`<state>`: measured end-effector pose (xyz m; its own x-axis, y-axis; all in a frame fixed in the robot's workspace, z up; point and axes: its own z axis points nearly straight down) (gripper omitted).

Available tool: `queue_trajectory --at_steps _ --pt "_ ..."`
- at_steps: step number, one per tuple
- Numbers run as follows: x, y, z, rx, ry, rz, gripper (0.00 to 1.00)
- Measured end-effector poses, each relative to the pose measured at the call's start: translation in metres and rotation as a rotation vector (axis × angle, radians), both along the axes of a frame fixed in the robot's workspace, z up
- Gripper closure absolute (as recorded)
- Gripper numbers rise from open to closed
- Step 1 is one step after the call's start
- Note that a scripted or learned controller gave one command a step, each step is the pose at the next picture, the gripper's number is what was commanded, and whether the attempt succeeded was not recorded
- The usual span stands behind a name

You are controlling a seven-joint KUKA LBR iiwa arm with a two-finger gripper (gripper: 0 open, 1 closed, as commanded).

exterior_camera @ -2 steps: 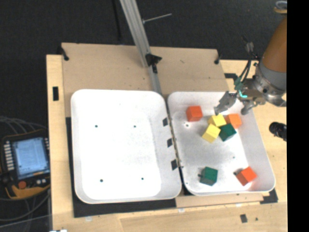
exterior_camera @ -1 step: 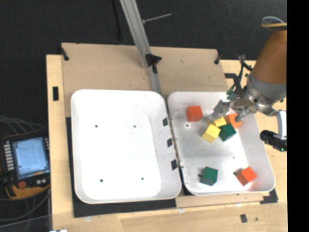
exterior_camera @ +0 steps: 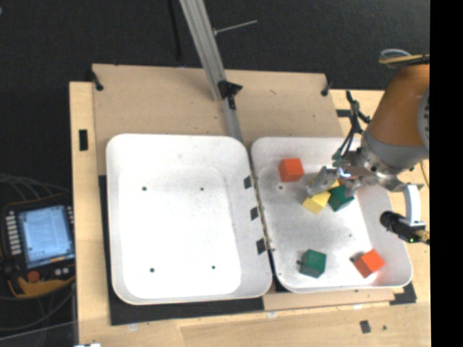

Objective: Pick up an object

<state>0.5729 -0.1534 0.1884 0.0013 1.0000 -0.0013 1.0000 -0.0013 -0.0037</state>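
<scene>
Handheld screen unit [exterior_camera: 40, 237]: sits at the far left, off the counter edge, its display lit; cables trail beside it.
Counter [exterior_camera: 159, 107]: pale wood board; it carries 2 shallow white bins side by side, and dark floor surrounds it.
Left bin [exterior_camera: 130, 157]: bare white floor with 4 small dark dots.
Metal post [exterior_camera: 206, 42]: rises at a slant from the back of the counter, above the seam between the 2 bins.
Right bin [exterior_camera: 289, 280]: holds 5 blocks.
Orange block [exterior_camera: 291, 169]: near the back left of the right bin, standing apart.
Green block [exterior_camera: 312, 263]: near the front rim, standing apart.
Yellow block [exterior_camera: 315, 203]: mid-bin, touching a dark green block [exterior_camera: 341, 199] just to its right.
Gripper [exterior_camera: 334, 181]: low over the yellow and dark green pair; whether it is apart or together cannot be told from this angle, and no block is seen in its grasp.
Second orange block [exterior_camera: 368, 262]: front right corner, apart from the rest.
Step in hand, as judged: approach or grasp attempt at the yellow and dark green pair; nothing lifted yet.
Next move calls for: settling on 1 block of the touching pair, closing squarely on it, then a straight lift.
</scene>
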Motion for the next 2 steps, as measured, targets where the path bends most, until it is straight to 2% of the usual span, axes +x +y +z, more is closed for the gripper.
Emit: queue_trajectory --at_steps 1,2 --pt "0.006 -0.007 -0.046 0.000 -0.001 0.000 0.00" --pt "0.007 -0.008 -0.032 -0.001 -0.009 -0.006 1.00"
